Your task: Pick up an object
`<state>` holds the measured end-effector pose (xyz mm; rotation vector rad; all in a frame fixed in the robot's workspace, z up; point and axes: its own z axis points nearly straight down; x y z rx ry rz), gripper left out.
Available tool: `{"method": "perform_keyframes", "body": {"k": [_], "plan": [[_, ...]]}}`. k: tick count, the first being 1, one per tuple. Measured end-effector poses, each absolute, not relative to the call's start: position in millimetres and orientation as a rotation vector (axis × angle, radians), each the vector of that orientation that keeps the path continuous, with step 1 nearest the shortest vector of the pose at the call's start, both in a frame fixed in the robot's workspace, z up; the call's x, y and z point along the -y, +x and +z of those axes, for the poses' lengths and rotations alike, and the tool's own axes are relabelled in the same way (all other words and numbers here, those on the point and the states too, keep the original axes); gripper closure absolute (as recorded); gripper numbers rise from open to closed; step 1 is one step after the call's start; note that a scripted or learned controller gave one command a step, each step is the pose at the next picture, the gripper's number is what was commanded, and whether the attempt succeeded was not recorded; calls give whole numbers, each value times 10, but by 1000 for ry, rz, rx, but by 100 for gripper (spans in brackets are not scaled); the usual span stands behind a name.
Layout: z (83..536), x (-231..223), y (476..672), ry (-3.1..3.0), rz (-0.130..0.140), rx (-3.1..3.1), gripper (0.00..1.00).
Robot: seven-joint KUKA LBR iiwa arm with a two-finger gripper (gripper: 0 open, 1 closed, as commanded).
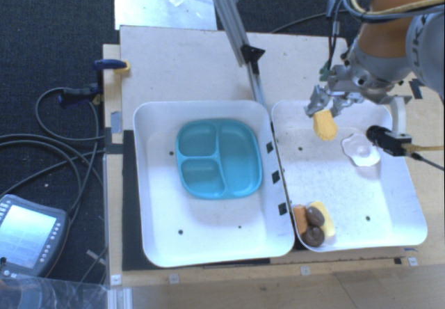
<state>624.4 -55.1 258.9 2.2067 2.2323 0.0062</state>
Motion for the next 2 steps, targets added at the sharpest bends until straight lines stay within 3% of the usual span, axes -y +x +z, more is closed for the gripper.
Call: {"method": "perform_keyframes", "body": {"k": [2], "plan": [[2646, -603, 6414, 2208, 6, -2234, 100]]}}
